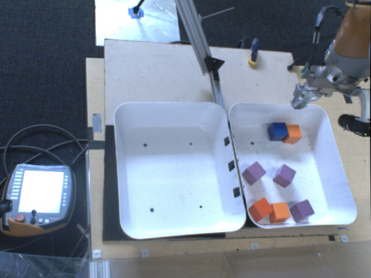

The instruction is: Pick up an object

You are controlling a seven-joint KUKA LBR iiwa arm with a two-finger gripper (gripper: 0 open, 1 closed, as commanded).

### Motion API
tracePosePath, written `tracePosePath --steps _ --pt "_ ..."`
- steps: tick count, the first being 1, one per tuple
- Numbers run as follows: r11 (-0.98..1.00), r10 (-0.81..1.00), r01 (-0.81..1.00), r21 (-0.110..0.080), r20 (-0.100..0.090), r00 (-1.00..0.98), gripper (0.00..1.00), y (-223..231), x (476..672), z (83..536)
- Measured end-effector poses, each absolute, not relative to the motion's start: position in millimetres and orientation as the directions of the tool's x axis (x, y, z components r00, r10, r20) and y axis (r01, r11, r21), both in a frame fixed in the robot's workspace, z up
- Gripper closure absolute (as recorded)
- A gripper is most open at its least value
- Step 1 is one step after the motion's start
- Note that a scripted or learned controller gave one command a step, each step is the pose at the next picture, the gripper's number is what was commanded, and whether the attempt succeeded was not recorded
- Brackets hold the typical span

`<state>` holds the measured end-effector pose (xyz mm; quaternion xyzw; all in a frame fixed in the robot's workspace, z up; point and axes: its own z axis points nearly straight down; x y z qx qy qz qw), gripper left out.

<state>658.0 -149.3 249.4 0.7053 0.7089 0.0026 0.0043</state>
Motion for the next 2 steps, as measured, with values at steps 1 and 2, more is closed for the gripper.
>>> tracePosePath --steps 1,2 --pt "0.005 1.0 1.0 0.004 -0.001 -0.005 1.0 -149.2 659.1 249.5" --pt "0.009 1.0 1.0 0.0 0.002 -0.009 1.0 -98.3 631.8 250.9"
